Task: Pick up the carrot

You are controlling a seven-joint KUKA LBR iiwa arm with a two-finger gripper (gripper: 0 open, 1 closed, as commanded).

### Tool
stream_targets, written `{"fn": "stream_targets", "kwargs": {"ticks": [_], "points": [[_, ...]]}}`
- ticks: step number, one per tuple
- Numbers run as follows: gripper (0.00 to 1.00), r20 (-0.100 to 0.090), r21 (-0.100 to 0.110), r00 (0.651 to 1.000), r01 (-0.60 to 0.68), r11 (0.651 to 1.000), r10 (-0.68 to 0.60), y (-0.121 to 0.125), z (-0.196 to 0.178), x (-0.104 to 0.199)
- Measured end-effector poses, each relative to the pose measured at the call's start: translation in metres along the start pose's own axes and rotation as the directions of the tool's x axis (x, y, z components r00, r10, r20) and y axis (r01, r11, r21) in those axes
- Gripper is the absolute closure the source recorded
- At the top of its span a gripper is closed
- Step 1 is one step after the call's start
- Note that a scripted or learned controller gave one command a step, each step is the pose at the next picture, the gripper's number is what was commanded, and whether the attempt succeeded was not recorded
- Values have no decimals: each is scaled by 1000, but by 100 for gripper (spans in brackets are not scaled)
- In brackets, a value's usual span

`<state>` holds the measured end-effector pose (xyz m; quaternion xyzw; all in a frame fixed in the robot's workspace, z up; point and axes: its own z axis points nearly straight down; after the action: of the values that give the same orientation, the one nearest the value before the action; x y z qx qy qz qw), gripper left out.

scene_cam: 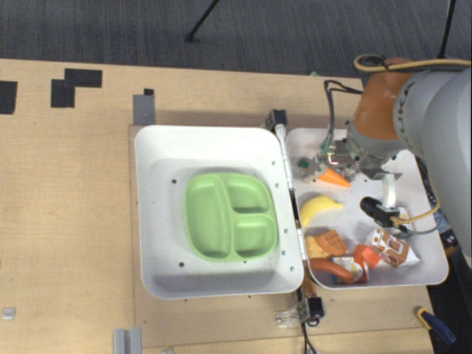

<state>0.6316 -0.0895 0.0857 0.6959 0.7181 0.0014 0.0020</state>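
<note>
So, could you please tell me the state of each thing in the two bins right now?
carrot: lying in the right bin, just below the gripper, not lifted
banana: lying in the right bin, untouched
green plate: flat in the left bin, compartments bare

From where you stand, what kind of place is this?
Probably a robotics lab test bench. A grey robot arm reaches over two white bins on a wooden bench, one holding toy food such as a carrot and a banana, with cables trailing.
</note>
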Motion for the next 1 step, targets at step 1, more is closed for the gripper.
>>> {"fn": "stream_targets", "kwargs": {"ticks": [1], "points": [[100, 0, 1, 1000, 1, 1000, -1, 0, -11, 0]]}}
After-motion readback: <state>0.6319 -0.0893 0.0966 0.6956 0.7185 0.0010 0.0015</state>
